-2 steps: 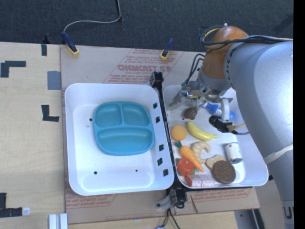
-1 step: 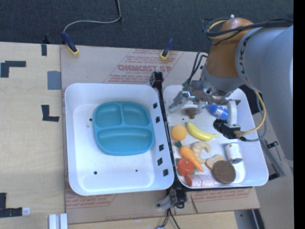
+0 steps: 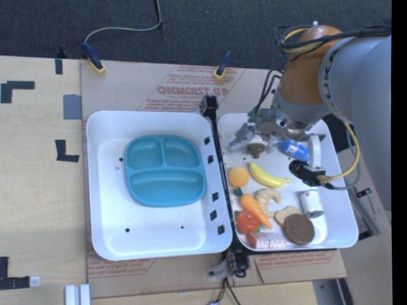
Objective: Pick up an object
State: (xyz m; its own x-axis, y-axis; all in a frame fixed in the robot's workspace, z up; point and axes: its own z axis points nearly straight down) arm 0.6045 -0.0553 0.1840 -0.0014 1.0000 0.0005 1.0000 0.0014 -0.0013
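My gripper (image 3: 249,138) hangs low over the far part of the right bin (image 3: 337,234), close to the divider between the bins. A small brown piece (image 3: 256,149) lies directly under its tip; whether they touch is unclear. A blue and white object (image 3: 294,149) sits just to the right of it. In front of the gripper lie a yellow banana (image 3: 268,175) and an orange ball (image 3: 238,176). Nearer the front edge are a carrot (image 3: 254,207), a red tomato (image 3: 247,221) and a brown round cookie (image 3: 298,229).
The left bin (image 3: 105,221) holds a blue sectioned plate (image 3: 165,170). A pale pastry piece (image 3: 268,197) and a white cylinder (image 3: 310,202) also lie in the right bin. The grey arm with its orange band (image 3: 305,81) covers that bin's far right corner.
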